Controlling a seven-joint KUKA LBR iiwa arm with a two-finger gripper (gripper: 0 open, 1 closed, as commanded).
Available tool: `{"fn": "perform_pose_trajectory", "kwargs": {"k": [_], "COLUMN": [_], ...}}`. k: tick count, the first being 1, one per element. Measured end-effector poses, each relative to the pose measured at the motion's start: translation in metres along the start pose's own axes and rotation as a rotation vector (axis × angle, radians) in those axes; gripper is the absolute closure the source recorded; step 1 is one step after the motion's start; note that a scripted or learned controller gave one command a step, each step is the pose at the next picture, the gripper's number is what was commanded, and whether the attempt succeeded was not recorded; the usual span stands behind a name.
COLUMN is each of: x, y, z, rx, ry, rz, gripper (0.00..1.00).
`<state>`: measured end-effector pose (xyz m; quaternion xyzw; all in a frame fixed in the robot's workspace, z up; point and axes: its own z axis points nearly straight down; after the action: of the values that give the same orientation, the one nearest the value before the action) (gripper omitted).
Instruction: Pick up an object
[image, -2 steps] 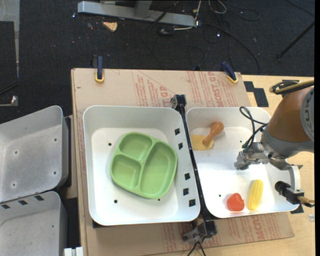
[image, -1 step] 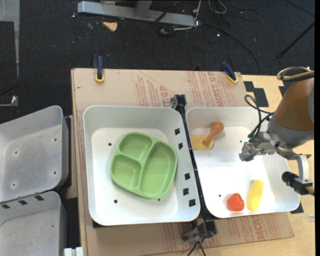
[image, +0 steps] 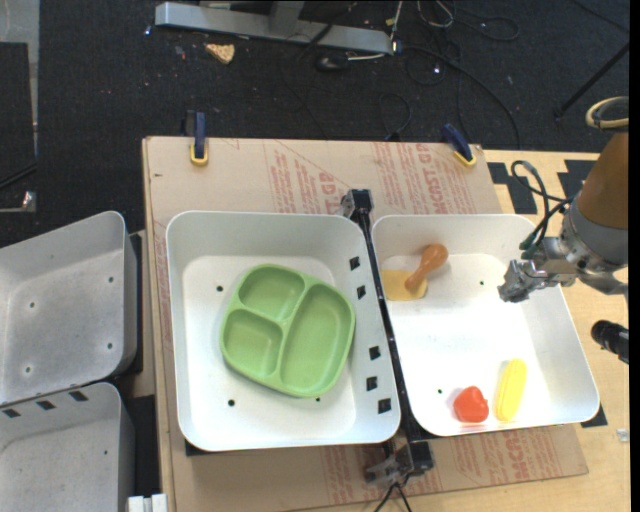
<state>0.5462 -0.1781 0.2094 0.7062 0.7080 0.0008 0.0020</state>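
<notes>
Rightward, gripper (image: 515, 287) above right bin's (image: 560, 310) bare far edge.

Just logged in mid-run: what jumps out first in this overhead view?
The bright green divided plate dominates, lying flat in the left bin. In the right bin, an orange-red piece and a yellow corn-like piece sit side by side near the front edge, with a tan wooden scoop-like utensil toward the back left. The pincer hangs over the right bin's back right part, with nothing visibly between its fingers.
</notes>
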Motion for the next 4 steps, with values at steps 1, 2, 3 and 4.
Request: {"fn": "perform_pose_trajectory", "kwargs": {"k": [1, 2, 3, 4], "x": [0.000, 0.053, 0.114, 0.168], "y": [0.000, 0.013, 0.027, 0.043], "z": [-0.037, -0.044, -0.044, -0.048], "rx": [0.002, 0.002, 0.002, 0.002], "ry": [0.001, 0.003, 0.002, 0.002], "rz": [0.000, -0.004, -0.004, -0.003], "gripper": [1.00, 1.00, 1.00, 1.00]}}
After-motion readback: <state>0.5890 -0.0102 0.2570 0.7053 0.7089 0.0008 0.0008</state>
